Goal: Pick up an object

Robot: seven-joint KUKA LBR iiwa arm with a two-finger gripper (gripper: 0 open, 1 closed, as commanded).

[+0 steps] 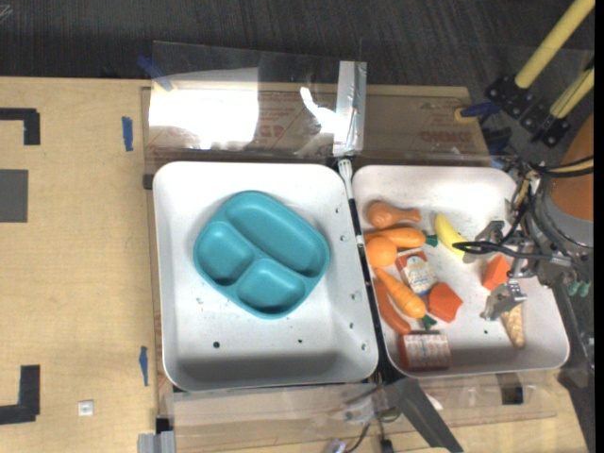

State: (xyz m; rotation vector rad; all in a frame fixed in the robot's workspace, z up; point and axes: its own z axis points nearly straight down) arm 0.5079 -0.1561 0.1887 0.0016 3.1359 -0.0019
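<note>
My gripper point(494, 274) hangs low over the right side of the right bin point(444, 179), and the arm comes in from the right. Its two fingers stand apart: a dark one point(479, 245) towards the back and a silvery one point(503, 302) towards the front. A small orange-red piece point(495, 271) lies between them, with space on both sides. A yellow banana point(445, 230) lies just left of the dark finger. A tan bread-like piece point(512, 326) lies just in front of the silvery finger.
The right bin's left half holds orange toy food point(392, 217), a carrot point(403, 293), a red-orange block point(444, 303), a small printed packet point(416, 272) and a ribbed red-brown piece point(426, 349). In the left bin point(179, 187) lies a teal divided plate point(260, 251).
</note>
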